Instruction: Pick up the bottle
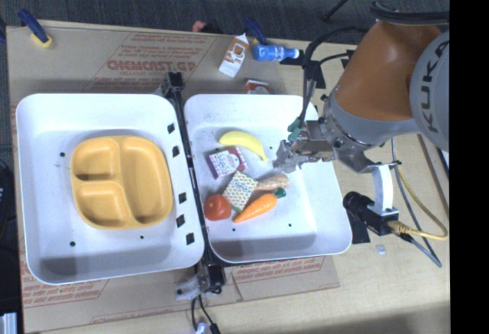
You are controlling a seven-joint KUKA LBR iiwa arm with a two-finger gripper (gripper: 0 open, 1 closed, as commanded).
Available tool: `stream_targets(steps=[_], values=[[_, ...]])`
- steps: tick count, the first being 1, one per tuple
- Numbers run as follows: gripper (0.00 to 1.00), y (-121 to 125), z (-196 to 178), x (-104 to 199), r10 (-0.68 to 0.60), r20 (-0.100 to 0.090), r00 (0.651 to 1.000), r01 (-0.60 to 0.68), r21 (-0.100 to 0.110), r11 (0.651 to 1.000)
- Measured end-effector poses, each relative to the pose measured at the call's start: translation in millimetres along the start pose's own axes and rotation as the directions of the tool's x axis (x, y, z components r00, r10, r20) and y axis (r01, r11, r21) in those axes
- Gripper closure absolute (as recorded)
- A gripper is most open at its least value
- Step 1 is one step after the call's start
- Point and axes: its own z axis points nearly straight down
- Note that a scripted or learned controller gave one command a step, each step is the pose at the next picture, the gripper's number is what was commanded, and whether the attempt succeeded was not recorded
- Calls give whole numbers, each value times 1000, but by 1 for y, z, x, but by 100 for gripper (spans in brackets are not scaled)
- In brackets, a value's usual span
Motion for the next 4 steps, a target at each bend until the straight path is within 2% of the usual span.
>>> stream_targets(steps=[1,2,3,4], values=[[100,-17,116,-20,77,-1,997,-77,-1,997],[100,-16,123,2,123,-2,992,-123,-2,992],[100,-14,98,73,-197,2,980,197,-5,980],[100,-14,98,120,-75,1,997,75,-5,997]])
